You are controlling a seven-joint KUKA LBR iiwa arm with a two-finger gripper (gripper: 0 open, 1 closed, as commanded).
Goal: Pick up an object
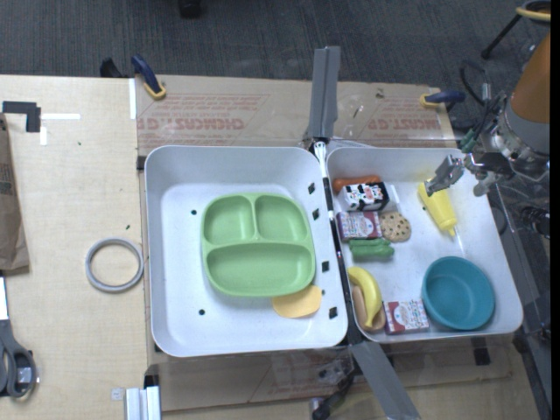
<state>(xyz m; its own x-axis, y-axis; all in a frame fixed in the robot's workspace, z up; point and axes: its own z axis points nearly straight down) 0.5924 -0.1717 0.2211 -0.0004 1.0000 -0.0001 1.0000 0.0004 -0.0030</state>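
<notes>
My gripper (pixel 444 175) hangs over the far right part of the right bin (pixel 506 261), reaching in from the right edge of the camera view. Whether its fingers are spread or pressed together I cannot tell; they are too small and blurred against the bin wall. Just below and near it lies a yellow bottle (pixel 440 206), tilted, its tip pointing toward the near right. I cannot say if my gripper touches it.

In the same bin, on the far left, sits an orange carrot (pixel 360 183) with a black-and-white box (pixel 365 198) just nearer. Nearer again come a red packet (pixel 359 226) and a cookie (pixel 395 227) side by side, then a green pod (pixel 371 248). At the near left lies a banana (pixel 367 291), beside a sausage (pixel 358 303) against the bin wall. A small red box (pixel 407 317) rests at the near edge, touching a teal bowl (pixel 458 293) that fills the near right corner.

The left bin (pixel 166 261) holds a green divided plate (pixel 258 243) in its middle, with a yellow chip (pixel 297 304) tucked at the plate's near right edge.

On the bench left of the bins lies a grey ring (pixel 115 263).
</notes>
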